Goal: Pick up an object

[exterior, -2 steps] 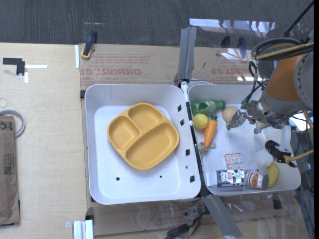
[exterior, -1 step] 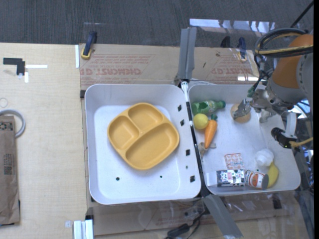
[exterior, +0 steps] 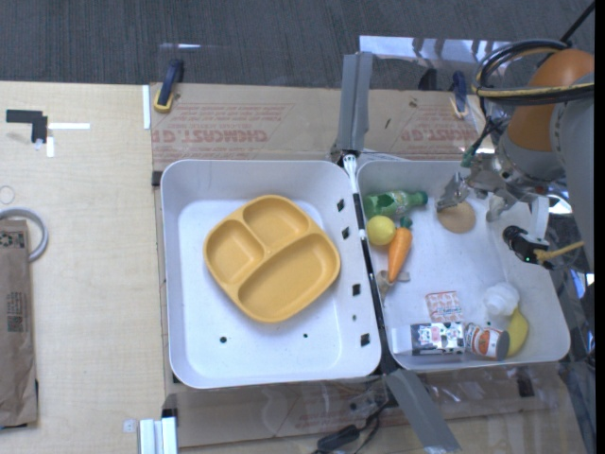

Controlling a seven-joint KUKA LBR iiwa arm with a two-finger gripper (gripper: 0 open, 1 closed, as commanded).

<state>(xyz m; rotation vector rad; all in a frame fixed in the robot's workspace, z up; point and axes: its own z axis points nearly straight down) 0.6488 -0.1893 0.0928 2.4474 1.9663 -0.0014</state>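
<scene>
- Jaws [exterior: 460, 195] hung just above a tan round object [exterior: 458, 218] at the right bin's [exterior: 546, 303] far end; grip state couldn't be told.
- Lemon [exterior: 380, 230], carrot [exterior: 399, 252] and green bottle [exterior: 397, 200] lay nearby to its left.
- Yellow divided plate [exterior: 272, 257] sat in the left bin [exterior: 180, 282].

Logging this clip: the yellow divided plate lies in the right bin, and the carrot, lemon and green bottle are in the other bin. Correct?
Not quite. The camera view shows the plate in the left bin; the carrot, lemon and bottle are in the other, right bin.
</scene>
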